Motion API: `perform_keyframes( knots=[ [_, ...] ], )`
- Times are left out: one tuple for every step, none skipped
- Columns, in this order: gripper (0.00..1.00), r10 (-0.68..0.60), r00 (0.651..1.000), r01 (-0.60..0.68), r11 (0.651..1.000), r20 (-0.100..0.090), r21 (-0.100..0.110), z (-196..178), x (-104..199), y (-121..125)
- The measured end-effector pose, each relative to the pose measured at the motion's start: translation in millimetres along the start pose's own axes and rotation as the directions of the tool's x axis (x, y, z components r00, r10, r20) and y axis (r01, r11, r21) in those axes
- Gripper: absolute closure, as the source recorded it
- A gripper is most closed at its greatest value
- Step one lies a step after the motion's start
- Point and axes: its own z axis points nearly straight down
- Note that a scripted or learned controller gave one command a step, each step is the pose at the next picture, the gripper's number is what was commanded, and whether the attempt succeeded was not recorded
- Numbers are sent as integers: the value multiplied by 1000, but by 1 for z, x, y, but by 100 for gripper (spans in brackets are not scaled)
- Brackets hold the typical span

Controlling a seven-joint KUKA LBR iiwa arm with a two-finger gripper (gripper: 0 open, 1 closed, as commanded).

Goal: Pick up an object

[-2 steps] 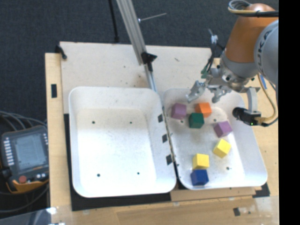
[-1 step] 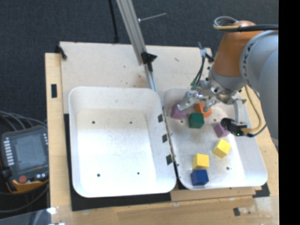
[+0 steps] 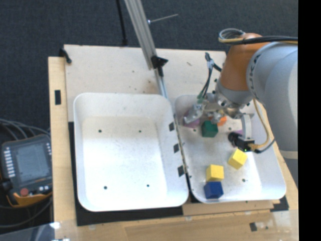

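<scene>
- Blue cube (image 3: 213, 190) lies nearest in the right bin (image 3: 268, 185).
- Just behind the blue cube: a yellow cube (image 3: 215, 172); another yellow block (image 3: 237, 158) farther right.
- Beyond, a green cube (image 3: 209, 129) sits just beside the gripper (image 3: 213, 115).
- Whether the jaws are parted or closed, I cannot tell.

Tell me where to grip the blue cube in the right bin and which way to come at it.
Take the blue cube from straight above, fingers closing on its left and right faces. A yellow cube sits right behind it and the bin's front rim lies just ahead, so those two sides look crowded; the left and right faces seem freer.
</scene>
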Motion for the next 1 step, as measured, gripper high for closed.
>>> perform_keyframes(
  knots=[
    [100, 5, 1000, -5, 1000, -2, -8, -15, -1, 2]
  ],
)
